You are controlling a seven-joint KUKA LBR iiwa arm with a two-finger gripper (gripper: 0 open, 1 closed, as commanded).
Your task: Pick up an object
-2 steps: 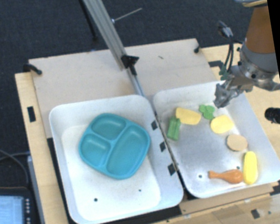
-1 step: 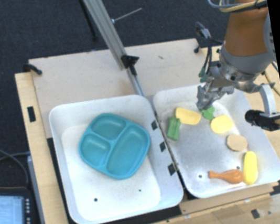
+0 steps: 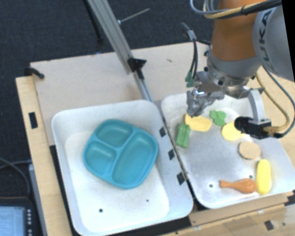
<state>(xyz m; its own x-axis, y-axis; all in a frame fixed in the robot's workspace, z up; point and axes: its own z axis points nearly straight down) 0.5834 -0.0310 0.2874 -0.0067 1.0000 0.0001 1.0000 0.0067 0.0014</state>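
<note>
In the left bin (image 3: 79,210) we see a blue tray (image 3: 121,153). In the right bin (image 3: 216,193) a green block (image 3: 183,135) lies beside a yellow piece (image 3: 199,123), just under the tool (image 3: 195,102); we cannot tell its grip. Further right lie a tan disc (image 3: 249,151) and a banana (image 3: 263,176).
</note>
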